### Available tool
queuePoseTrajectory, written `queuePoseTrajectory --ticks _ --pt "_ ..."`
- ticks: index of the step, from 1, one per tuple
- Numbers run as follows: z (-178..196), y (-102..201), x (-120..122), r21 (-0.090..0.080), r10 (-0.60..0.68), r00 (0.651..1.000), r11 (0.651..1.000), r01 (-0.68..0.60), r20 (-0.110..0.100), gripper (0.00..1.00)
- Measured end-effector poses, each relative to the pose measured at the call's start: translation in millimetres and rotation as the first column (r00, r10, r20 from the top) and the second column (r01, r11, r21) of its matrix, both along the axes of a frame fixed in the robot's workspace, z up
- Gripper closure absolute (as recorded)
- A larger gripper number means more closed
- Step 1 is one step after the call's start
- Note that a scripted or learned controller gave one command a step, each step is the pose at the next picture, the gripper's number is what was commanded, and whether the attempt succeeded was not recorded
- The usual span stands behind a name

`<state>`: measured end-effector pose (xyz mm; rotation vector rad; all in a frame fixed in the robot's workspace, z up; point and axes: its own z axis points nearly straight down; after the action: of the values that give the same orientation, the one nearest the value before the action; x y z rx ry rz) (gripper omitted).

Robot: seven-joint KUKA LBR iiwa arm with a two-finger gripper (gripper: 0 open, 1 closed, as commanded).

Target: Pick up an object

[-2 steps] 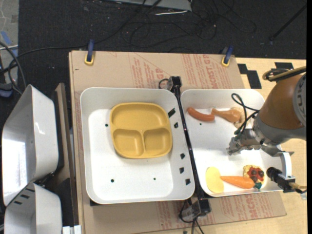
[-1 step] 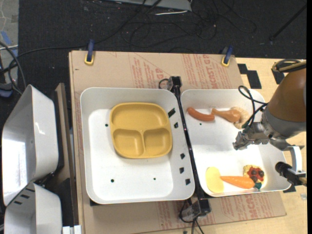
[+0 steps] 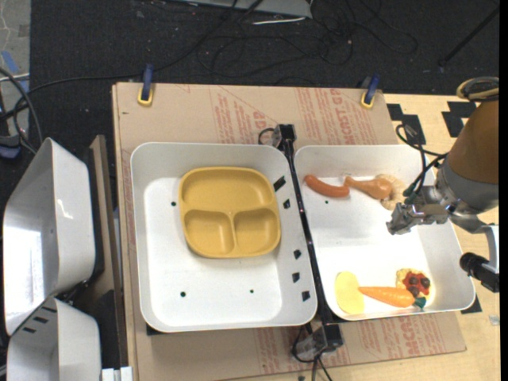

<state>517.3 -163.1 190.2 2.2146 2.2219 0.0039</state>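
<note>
The task names no single object, so the candidates are the toy foods in the right bin (image 3: 444, 248). A sausage (image 3: 327, 186) lies near that bin's far edge, toward its left side, and just beside it to the right lies a tan chicken drumstick (image 3: 375, 186), its thick end pointing at the far right corner. Along the near edge sit three more pieces: a pale yellow disc (image 3: 347, 290) toward the middle, an orange carrot (image 3: 386, 296) lying across the disc's right side and stretching toward the near right corner, and a small pizza slice (image 3: 415, 282) with red and dark toppings and a green bit at the carrot's thick end.

The gripper (image 3: 406, 217) hangs over the right half of this bin, near the drumstick's thick end but not on it, with bare white floor beneath. Nothing shows between its tips, and whether they are spread or pressed together cannot be told from this angle. The grey arm with its orange band (image 3: 480, 149) reaches in over the bin's right edge.

The left bin (image 3: 159, 292) holds a yellow three-compartment plate (image 3: 230, 212), upright, toward its far edge. Both bins rest on a cardboard sheet (image 3: 238, 109) clamped at its far edge.
</note>
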Motion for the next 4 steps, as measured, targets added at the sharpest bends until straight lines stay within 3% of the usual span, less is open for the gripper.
queuePoseTrajectory --ticks 1,3,4 --pt "63.1 0.0 5.7 -0.001 0.000 1.000 1.000 0.000 0.003 1.00" --pt "61.9 111.6 21.9 0.003 0.006 1.000 1.000 -0.006 -0.004 1.00" --pt "58.0 171.7 43.7 0.003 0.007 1.000 1.000 -0.007 -0.003 1.00"
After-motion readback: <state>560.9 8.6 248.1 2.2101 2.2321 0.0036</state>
